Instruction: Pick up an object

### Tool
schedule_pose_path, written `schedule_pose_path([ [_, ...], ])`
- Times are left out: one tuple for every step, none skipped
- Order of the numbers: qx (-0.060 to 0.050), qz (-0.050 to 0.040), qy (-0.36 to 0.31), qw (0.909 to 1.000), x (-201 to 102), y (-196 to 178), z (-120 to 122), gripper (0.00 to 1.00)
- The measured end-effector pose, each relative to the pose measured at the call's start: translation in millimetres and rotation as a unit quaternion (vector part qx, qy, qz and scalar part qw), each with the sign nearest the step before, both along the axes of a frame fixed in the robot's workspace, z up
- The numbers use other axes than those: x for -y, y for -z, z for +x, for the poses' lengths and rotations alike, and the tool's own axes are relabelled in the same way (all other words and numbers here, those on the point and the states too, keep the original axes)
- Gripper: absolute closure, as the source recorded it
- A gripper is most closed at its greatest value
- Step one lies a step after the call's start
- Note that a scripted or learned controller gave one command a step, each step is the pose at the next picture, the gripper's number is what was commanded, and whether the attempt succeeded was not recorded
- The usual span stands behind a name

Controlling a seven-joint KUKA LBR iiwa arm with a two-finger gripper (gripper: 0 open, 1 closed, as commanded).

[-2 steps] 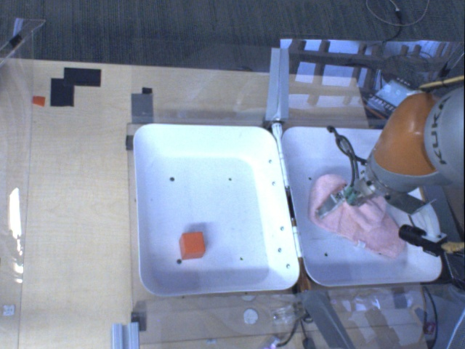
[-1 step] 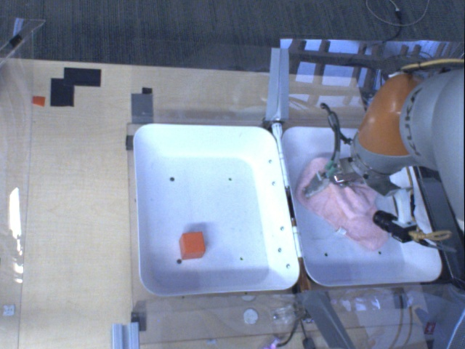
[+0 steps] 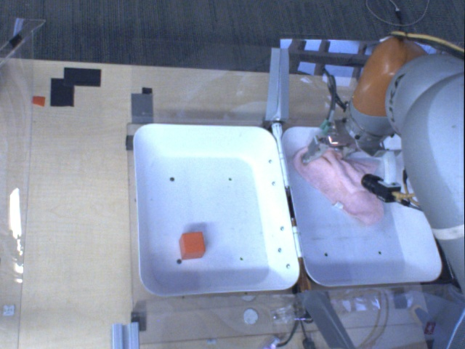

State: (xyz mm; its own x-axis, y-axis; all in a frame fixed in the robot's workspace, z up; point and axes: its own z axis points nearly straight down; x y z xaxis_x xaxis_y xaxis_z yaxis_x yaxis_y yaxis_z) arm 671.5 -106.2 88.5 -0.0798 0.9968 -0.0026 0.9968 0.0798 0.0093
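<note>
A pink cloth (image 3: 340, 185) lies crumpled in the right bin (image 3: 378, 264), stretching from its upper left toward the middle. My gripper (image 3: 325, 141) is low over the cloth's upper left end, at the bin's far edge, and seems to touch the fabric there. The arm covers the bin's right side. An orange cube (image 3: 192, 245) rests alone in the left bin (image 3: 218, 151), near its front left corner, far from the gripper.
A metal divider (image 3: 277, 93) runs up between the bins at the back. On the bench to the far left are black blocks (image 3: 73, 86), a small orange tile (image 3: 38, 101) and a grey bracket (image 3: 142, 106).
</note>
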Motion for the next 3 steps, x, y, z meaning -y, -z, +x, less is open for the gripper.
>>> schedule_pose_path([
  [0.001, -0.0002, -0.032, 0.9995, 7.9, -1.6, -70.1, 0.0],
  [0.002, -0.0004, -0.064, 0.998, -8.6, -1.0, -36.9, 0.0],
  [0.0, -0.0002, -0.086, 0.9963, -19.6, -0.5, -6.5, 0.0],
])
